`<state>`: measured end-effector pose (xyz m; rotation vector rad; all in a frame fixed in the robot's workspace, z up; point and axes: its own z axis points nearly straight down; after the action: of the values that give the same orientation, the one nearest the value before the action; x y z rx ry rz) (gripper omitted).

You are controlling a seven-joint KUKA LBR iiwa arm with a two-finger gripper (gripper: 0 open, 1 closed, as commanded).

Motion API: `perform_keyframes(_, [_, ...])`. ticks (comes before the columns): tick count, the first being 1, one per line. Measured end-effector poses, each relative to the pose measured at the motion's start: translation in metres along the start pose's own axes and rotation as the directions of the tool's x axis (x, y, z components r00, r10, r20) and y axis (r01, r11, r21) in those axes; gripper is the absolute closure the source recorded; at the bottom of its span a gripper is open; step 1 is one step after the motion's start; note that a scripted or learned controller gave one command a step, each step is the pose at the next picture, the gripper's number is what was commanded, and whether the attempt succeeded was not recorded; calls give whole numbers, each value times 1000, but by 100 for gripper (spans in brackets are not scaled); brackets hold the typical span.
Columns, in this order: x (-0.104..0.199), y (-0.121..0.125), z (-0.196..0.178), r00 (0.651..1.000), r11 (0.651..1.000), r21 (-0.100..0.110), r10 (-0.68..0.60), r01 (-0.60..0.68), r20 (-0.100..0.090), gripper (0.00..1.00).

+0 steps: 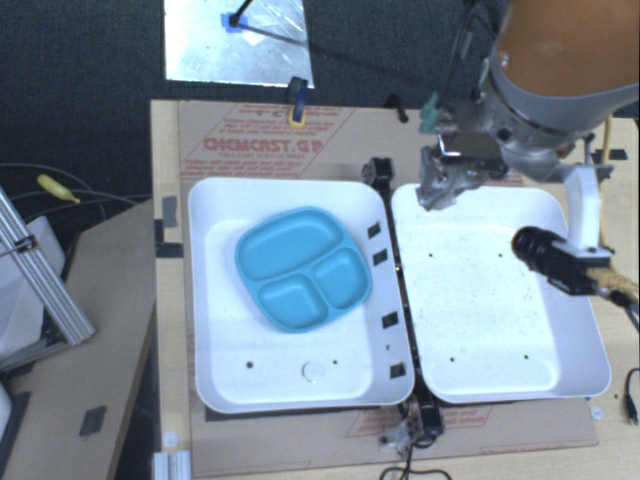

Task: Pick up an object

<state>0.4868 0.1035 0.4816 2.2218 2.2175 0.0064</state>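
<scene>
A blue divided plate (302, 268) with three compartments lies flat in the middle of the left bin (215, 368). My gripper (437, 193) hangs over the far left corner of the right bin (500, 378), close to the divider between the two bins. It is well to the right of the plate and apart from it. Nothing shows between its tips from this angle.
A faint small round mark (313, 371) sits near the left bin's front wall. Black clips (385, 288) run along the seam between the bins. The bins rest on a cardboard sheet (260, 143), with a shiny foil sheet (235, 23) beyond it.
</scene>
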Motion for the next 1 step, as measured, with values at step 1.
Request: perform_keyframes(1, [32, -1, 27, 1000, 1000, 4, -8, 8, 0, 100])
